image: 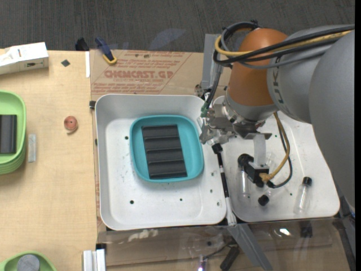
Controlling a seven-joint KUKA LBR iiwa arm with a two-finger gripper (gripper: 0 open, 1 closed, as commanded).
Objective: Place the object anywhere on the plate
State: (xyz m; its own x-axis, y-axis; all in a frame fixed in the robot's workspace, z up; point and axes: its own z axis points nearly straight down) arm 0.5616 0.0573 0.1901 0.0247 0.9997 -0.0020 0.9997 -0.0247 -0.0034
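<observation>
Teal plate (pixel 167 149) in left bin (pixel 113 196), dark block (pixel 163 150) on it

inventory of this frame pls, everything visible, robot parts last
plate: 1, teal, in the left bin
ridged block: 1, dark grey, lying on the plate
left bin: 1, white, centre of the bench
right bin: 1, white, beside the left bin, under the arm
small parts: several, black and clear, lying in the right bin
cardboard sheet: 1, brown with red print, behind the left bin
green tray: 1, at the far left edge, something dark inside
small disc: 1, reddish, on the wooden bench
white box: 1, top left
arm: 1, grey with orange band, over the right bin
gripper: 1, at the seam between the bins
</observation>
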